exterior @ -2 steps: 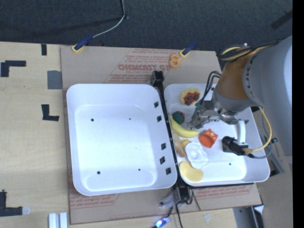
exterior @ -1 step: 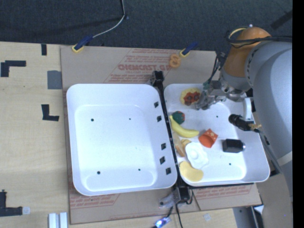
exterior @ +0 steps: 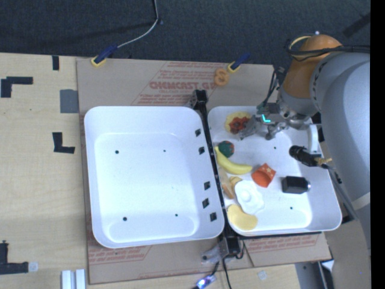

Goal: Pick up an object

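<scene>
Yellow disc (exterior: 242,219) beside white piece (exterior: 248,196)

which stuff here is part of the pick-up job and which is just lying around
Part of the job:
pincer
banana
orange piece
black block
white piece
red and yellow item
right bin

Just lying about:
left bin
blue clips
cable
cardboard sheet
</scene>
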Controlling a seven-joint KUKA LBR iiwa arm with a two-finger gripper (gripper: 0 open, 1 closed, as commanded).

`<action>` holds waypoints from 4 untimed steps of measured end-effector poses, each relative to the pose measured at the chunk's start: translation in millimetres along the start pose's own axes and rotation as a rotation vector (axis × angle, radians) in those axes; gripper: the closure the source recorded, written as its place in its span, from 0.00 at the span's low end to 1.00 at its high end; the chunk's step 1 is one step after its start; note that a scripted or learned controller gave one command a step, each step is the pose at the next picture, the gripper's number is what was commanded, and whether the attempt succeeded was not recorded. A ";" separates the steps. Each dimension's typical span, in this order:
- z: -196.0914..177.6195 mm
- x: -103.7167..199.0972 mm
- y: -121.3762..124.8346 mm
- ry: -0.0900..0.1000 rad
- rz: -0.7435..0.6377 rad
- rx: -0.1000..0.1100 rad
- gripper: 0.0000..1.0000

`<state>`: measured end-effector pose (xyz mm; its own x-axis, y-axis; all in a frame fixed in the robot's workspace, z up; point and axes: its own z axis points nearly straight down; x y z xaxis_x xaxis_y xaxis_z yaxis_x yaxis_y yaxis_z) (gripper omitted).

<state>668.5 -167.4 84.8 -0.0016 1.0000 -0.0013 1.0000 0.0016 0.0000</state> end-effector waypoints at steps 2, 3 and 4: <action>-0.8 29.9 -154.9 0.000 0.005 0.000 0.00; -10.4 30.8 -152.3 0.000 0.002 -0.001 1.00; -103.8 131.9 -185.8 0.004 -0.007 -0.001 1.00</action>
<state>482.5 -35.6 188.5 -0.0091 1.0000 0.0030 1.0000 0.0091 0.0006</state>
